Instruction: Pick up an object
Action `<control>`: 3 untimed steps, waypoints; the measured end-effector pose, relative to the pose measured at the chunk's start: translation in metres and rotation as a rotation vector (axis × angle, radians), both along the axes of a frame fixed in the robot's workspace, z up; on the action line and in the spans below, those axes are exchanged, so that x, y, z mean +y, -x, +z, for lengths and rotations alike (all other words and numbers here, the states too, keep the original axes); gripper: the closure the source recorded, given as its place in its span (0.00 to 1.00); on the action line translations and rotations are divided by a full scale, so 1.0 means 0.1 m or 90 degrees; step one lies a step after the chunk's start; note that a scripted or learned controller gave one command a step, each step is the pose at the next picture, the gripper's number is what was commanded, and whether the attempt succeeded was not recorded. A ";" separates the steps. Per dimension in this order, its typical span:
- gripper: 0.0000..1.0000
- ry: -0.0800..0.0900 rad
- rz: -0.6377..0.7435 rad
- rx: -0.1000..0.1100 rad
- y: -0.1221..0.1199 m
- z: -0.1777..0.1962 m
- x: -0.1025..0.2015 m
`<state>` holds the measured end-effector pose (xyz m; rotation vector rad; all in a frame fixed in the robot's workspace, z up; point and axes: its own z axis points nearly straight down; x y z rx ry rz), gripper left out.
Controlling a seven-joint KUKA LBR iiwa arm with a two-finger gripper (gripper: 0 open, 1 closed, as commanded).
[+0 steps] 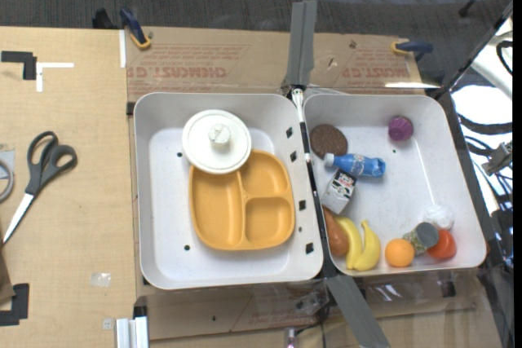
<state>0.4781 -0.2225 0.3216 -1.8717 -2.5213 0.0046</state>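
Observation:
The right bin (457,167) holds several small objects. A purple ball (400,127) lies near its far right corner, and a brown round disc (328,139) sits by the far left wall. A blue bottle (359,165) lies on its side above a small white carton (339,190). Along the near edge lie yellow bananas (363,244), a reddish-brown fruit (336,237), an orange (399,253), a grey and white item (426,232) and a red fruit (443,245).
The left bin (155,200) holds a yellow divided tray (241,212) with a round white lid (216,141) resting on its far corner. Scissors (37,171) lie on the bench at the left. A grey divider bar (302,45) stands behind the bins.

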 end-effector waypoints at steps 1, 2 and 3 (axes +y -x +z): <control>1.00 -0.001 0.018 -0.001 -0.54 -1.62 0.01; 1.00 -0.001 -0.061 -0.002 -0.95 -2.29 0.54; 0.00 0.000 -0.061 -0.002 -0.95 -2.29 0.54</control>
